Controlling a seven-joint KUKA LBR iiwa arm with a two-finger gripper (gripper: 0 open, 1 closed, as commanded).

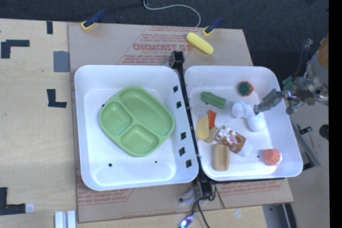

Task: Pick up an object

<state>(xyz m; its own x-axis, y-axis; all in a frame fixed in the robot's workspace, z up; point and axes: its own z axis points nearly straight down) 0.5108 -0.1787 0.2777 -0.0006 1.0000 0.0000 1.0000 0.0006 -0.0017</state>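
A: How were the jaws point(279, 100) recorded?

B: They were seen spread apart over the right edge of the right bin point(267, 75), with nothing held between them; one finger point(267, 102) was pointed toward a white object point(256, 122).

A: What was poorly resolved?

B: The arm was cut off at the right. A crumpled packet point(231, 139) among the items could not be identified. A green tray point(137, 120) was shown in the left bin point(85, 115).

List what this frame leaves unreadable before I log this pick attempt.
- Gripper, camera view: too small and blurred to judge its opening or whether it holds anything.
- Arm: cut off by the right edge.
- Small packet in the right bin: print too small to read.
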